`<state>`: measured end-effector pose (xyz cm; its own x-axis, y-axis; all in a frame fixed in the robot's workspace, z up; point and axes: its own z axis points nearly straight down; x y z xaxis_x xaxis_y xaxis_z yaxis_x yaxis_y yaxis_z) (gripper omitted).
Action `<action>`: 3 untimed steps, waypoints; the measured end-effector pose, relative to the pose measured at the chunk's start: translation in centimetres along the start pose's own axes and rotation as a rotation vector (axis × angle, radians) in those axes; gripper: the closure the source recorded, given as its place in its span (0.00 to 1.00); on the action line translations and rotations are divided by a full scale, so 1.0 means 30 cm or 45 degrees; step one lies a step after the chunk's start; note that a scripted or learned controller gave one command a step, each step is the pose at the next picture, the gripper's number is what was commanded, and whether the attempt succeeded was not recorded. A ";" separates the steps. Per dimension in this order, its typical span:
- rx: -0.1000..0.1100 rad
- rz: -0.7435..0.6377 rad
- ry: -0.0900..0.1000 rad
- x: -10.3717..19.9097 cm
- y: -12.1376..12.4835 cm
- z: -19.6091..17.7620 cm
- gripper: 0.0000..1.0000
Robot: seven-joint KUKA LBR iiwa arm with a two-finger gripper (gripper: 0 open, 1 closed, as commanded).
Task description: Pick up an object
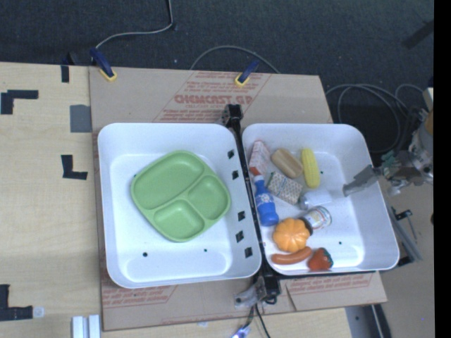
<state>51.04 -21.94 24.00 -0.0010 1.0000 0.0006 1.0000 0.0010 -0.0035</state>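
One fixed camera is looking down at a slant from above the bench [42,189], standing far enough back to be taking in both white bins [113,189] and dark floor [282,20] beyond

- A green divided plate [181,195] lies in the left bin [113,189].
- Right of that plate, the right bin [366,245] holds a blue bottle [265,203], a bread roll [287,163], a corn cob [310,167], an orange pumpkin [291,234], a sausage [289,258] and a small jar [317,218].
- The gripper [359,182] hangs over the right bin's far right side, well away from the plate.
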 end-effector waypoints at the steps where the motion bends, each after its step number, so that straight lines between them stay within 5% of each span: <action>1: 0.001 -0.001 0.001 0.082 0.245 0.243 0.00; 2: -0.001 -0.001 -0.002 0.144 0.489 0.499 0.00; 3: 0.002 -0.003 -0.001 0.148 0.490 0.470 1.00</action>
<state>65.69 -17.49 9.86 -0.0037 1.0000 0.0001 1.0000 0.0037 -0.0048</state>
